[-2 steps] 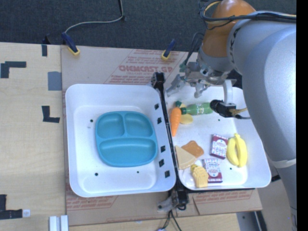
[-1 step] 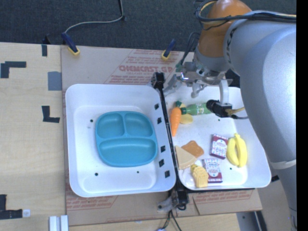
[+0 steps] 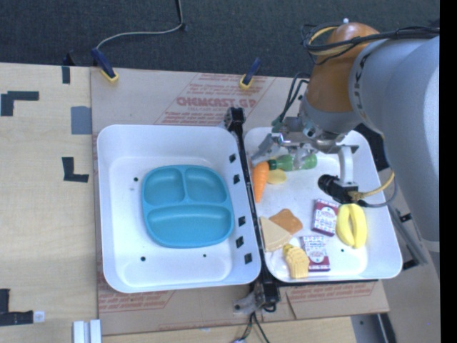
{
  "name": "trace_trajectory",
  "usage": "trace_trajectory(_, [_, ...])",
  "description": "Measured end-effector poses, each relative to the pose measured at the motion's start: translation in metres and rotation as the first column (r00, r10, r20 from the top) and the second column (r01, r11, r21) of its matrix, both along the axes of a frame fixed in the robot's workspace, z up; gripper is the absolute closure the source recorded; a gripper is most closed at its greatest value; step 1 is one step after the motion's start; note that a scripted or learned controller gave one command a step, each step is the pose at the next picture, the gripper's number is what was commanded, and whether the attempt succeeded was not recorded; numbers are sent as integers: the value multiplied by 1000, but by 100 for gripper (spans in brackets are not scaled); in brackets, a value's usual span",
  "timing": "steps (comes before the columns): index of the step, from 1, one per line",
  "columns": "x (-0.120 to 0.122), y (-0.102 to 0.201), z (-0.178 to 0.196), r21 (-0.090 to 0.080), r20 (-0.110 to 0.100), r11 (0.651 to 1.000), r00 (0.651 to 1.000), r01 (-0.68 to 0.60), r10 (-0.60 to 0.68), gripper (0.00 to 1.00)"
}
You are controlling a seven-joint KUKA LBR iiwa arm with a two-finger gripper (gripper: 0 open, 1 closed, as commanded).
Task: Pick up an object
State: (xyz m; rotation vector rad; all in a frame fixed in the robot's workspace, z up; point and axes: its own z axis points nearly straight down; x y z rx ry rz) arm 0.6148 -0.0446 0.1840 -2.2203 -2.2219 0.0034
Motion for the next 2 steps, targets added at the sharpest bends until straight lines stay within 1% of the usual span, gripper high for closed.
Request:
trace_trajectory(1, [-61,-3,7,1,0,1000,1000,0,0,0])
trace_trajectory(2, [-80,-58,-80,1,-2,1000,1000,1,-1,0])
